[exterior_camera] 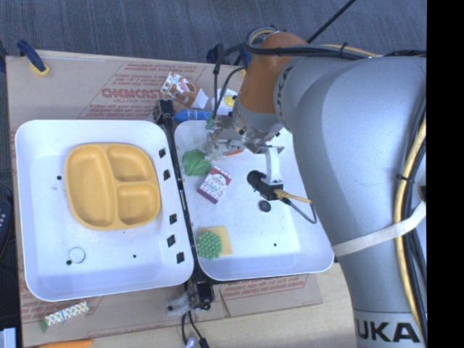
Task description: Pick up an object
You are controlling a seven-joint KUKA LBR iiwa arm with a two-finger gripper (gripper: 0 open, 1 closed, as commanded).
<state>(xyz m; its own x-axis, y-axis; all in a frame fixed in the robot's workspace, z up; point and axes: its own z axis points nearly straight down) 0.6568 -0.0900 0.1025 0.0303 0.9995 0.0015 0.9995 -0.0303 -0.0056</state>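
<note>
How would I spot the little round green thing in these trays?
Find the right-hand white bin, the one the grey arm reaches over. Near its front edge, close to the divider between the bins, lies the green ball, resting on a yellow square. It is bumpy and round, unlike the flat red-and-white packet farther back.

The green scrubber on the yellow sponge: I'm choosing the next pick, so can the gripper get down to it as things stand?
Probably yes. The green scrubber lies in the open near the right bin's front edge, nothing over it; the gripper is at the far end.

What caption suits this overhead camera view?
Grey arm's gripper reaches into right bin near green leaf; yellow tray fills left bin.
</note>
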